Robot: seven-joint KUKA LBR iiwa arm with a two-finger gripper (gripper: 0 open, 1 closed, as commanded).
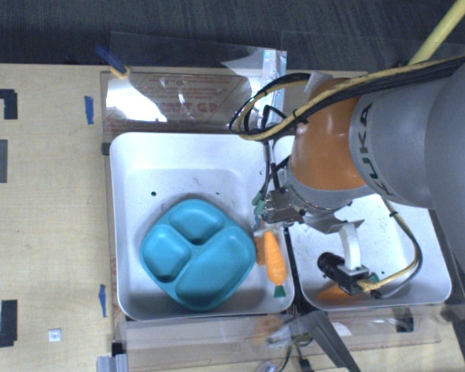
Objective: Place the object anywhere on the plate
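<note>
We take this for a robotics lab. An industrial arm (387, 138) trailing cables reaches over a plywood desk (46, 208) marked with tape, bearing two white bins (139, 161) behind clear plastic shields (186, 91).

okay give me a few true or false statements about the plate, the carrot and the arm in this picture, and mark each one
1. The blue plate lies in the left bin. True.
2. The carrot rests in the middle of the plate. False: it lies off the plate, by its right edge.
3. The plate has three compartments. True.
4. The arm reaches in from the left. False: it comes from the right.
</note>
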